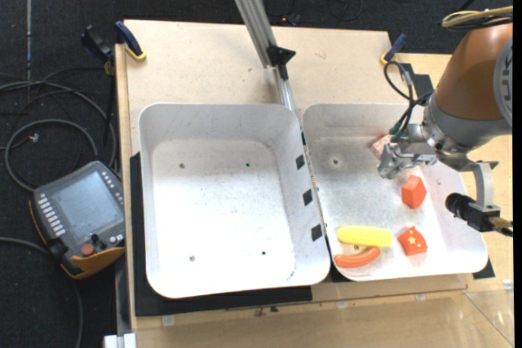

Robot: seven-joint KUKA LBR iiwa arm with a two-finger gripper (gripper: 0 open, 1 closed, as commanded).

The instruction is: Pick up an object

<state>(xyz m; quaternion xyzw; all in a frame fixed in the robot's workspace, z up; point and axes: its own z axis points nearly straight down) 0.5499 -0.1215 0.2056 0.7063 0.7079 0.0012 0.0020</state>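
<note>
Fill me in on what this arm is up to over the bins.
The arm has its gripper low in the right bin, near the back, beside a small pinkish object. Whether it grips anything cannot be told. An orange block sits just in front of it; a yellow piece, an orange curved piece and a red block lie along the bin's front edge. The left bin sits alongside.

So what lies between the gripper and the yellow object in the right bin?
Just bare white bin floor in the camera view. The orange block sits right of the line from the gripper to the yellow object.
</note>
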